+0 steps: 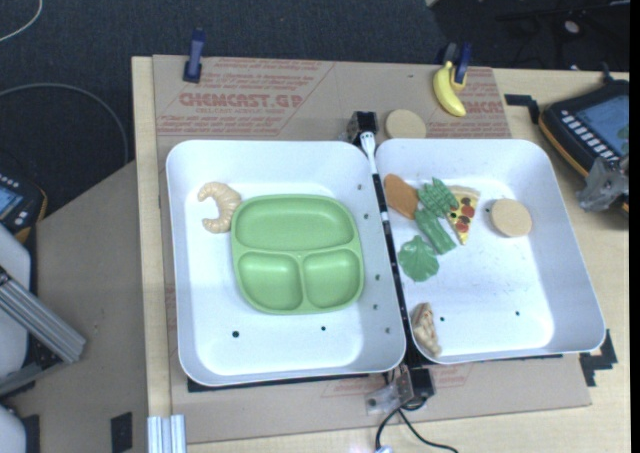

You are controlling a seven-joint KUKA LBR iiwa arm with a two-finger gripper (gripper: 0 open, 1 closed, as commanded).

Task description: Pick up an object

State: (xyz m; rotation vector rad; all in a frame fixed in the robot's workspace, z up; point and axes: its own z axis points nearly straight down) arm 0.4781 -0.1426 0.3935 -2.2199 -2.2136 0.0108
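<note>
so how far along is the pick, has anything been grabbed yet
Nothing looks done yet. Every item lies loose: the croissant and green tray in the left bin, the pizza slice, green toys, cookie and orange piece in the right bin. Nothing is in hand. The whole pick is left: reach in, close on one item, lift.

The yellow-cased device (pixel 598 131) is cut off at the right edge.
</note>
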